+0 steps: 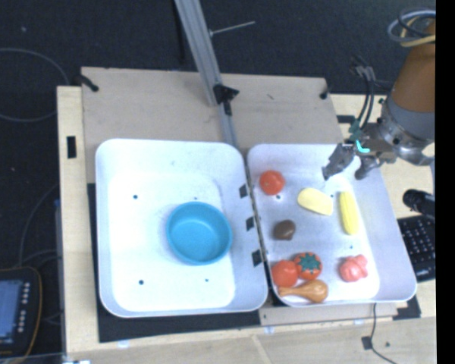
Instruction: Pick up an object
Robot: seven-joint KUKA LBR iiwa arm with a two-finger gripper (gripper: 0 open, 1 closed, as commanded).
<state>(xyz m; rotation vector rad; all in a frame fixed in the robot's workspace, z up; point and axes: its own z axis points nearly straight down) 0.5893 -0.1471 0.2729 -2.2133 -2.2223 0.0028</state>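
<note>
1. Nearest the camera, at the right bin's front edge: a tan gourd lying on its side, touching a red tomato just behind it.
2. An orange-red pepper with a green top sits right beside the tomato, on its right.
3. A pink piece rests at front right of the same bin, apart from the gourd group.
4. Mid-bin: a dark brown lump, alone, near the divide between the bins.
5. Behind it, a small red ball close to the bin's left wall.
6. A pale yellow piece lies near the centre; a yellow corn-like stick lies lengthwise just right of it, apart.
7. The left bin holds a blue bowl, upright, toward its right front.
8. The gripper hangs over the right bin's back right corner, fingers spread with a clear gap, nothing between them. It is above and behind the yellow stick, not touching any item.
9. The arm enters from the right, orange band above the wrist.
10. A metal pole slants across the bench behind the bins.
11. A small screen sits at the lower left, off the bench.
</note>
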